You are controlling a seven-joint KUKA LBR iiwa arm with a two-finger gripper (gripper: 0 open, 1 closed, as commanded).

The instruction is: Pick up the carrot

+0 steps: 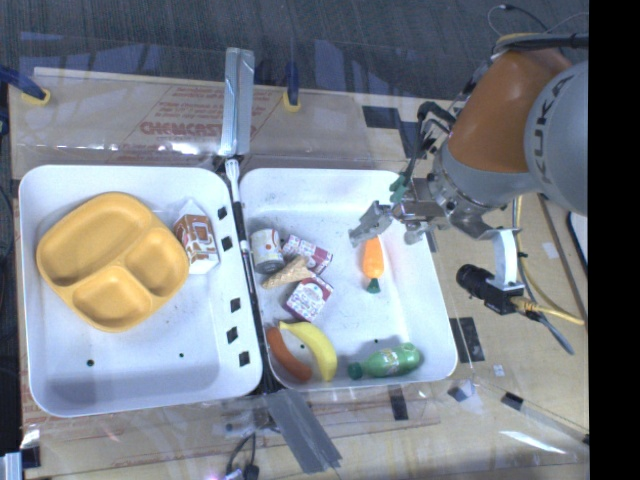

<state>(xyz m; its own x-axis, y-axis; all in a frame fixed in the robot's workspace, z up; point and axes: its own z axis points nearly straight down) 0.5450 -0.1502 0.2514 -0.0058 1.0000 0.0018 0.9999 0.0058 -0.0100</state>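
The carrot [373, 259] is a small orange toy with a green stub at its near end. It lies on the floor of the right bin [436, 298], in the right half. My gripper [388, 232] hovers just over the carrot's far end, with its fingers spread to either side and nothing between them. The left finger [361, 230] sits up and to the left of the carrot, and the right finger [415, 234] is near the bin's right wall. The carrot rests apart from both.
The right bin also holds a can [265, 250], red packets [310, 298], a banana [316, 348] and a green bottle [386, 361]. In the left bin [60, 388] are a yellow divided plate [110, 258] and a small carton [197, 240].
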